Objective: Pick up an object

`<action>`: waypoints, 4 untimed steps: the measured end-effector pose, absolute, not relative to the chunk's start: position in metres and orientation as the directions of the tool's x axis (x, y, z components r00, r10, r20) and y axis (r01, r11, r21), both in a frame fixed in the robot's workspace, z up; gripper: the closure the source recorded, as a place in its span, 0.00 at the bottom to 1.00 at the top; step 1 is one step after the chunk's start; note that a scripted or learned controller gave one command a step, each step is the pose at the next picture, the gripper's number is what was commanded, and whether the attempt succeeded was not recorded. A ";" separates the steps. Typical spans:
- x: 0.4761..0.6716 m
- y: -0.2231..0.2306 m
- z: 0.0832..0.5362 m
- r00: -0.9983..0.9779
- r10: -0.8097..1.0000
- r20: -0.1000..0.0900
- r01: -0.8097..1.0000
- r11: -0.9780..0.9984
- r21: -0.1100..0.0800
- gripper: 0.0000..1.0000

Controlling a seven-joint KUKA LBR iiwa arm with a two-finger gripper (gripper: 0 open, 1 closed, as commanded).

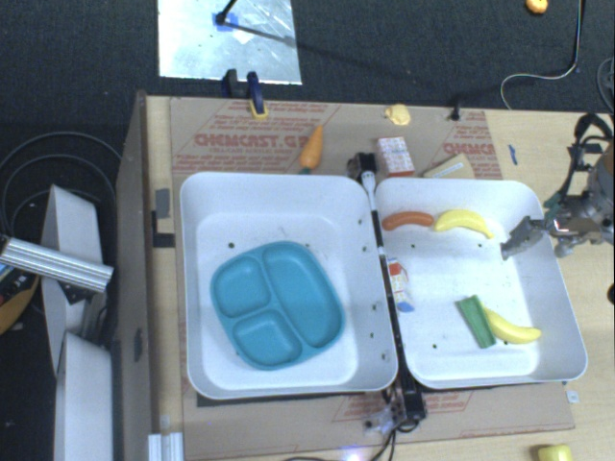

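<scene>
The gripper (527, 236) hangs over the right bin's (557, 296) right edge; nothing shows between its fingers, and their spacing cannot be told. Nearest, the upper banana (463, 222) lies beside a sausage (407, 220). It appears light, smooth and curved; grasp across mid-length.

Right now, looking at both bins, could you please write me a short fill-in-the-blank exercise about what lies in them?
1. The blue divided tray lies in the ____ bin.
2. The right bin holds ____ yellow bananas, one near its far wall and one near its front.
3. The green block touches a ____.
4. Beside the far banana lies an orange ____.

Missing words: left; two; banana; sausage
</scene>
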State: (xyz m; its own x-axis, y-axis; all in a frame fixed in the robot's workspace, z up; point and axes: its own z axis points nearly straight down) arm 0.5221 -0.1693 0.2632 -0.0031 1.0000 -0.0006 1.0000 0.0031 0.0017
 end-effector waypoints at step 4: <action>0.526 -0.176 0.144 -0.001 1.000 0.001 1.000 0.001 0.000 0.00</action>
State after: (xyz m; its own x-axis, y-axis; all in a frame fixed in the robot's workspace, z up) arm 0.5265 -0.1756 0.1439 -0.0014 1.0000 0.0013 1.0000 0.0014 0.0000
